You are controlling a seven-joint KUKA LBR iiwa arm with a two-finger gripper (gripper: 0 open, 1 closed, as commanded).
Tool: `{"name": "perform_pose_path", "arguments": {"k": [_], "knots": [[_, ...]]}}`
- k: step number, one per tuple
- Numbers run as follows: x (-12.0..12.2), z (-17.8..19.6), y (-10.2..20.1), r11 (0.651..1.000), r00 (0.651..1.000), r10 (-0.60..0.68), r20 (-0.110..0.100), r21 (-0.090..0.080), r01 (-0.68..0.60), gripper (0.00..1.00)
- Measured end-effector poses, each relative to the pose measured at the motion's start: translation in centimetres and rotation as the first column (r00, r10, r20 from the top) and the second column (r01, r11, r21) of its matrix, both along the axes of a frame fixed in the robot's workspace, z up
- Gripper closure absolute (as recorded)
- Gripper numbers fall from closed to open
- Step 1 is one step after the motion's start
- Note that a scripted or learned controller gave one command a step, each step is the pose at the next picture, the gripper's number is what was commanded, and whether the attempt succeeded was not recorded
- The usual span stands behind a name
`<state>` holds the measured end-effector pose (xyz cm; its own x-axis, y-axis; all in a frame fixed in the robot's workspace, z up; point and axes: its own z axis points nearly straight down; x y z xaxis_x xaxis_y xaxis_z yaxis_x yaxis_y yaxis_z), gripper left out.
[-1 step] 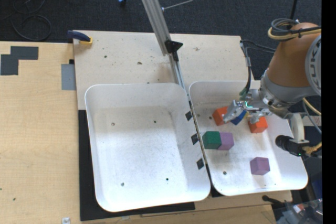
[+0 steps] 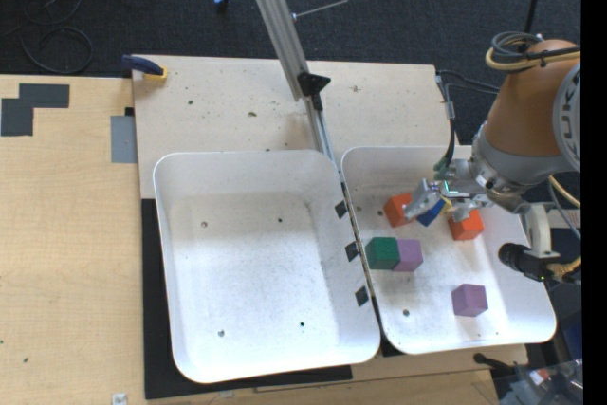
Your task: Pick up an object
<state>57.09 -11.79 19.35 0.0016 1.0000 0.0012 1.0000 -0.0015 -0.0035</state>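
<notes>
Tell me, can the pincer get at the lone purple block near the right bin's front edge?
Probably yes. The purple block sits apart from the others with bare floor around it, and the pincer is over the same bin.

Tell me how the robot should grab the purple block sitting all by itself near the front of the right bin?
Best from straight above, I think, closing on two opposite flat sides. The lone purple block sits flat on the right bin floor with bare space all around it, so fingers can drop down on either side. The green block and its purple neighbor touch, which makes them harder.
</notes>
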Motion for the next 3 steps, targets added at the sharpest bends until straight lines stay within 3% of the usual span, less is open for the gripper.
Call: {"name": "perform_pose_path", "arguments": {"k": [2, 3], "knots": [[0.8, -10.3, -0.4, 1.0, 1.0, 0.0, 0.003, -0.001, 0.0, 0.0], [0.8, -9.2, -0.5, 1.0, 1.0, -0.007, 0.002, 0.001, 0.007, 1.0]]}}
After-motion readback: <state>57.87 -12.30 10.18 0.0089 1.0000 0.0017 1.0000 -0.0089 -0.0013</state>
